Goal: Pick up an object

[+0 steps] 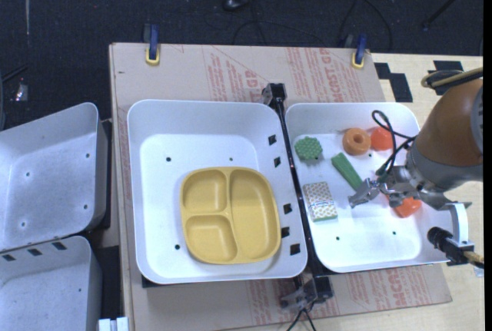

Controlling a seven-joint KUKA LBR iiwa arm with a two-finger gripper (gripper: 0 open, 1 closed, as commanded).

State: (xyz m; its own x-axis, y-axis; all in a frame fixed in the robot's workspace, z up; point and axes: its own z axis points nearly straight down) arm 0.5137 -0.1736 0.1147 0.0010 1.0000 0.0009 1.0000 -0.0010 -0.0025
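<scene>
Over in the right bin (369,249) lie a green bumpy ball (308,148), a green stick (347,170) set at a slant, and a patterned block (320,201). Farther back sit an orange ring (356,140) beside an orange-red piece (381,139), and a red piece (408,206) nearer the front.

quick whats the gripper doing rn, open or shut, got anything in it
Gripper: low over the right bin, just past the green stick; whether it is open or shut cannot be told, and nothing is visibly held.
</scene>
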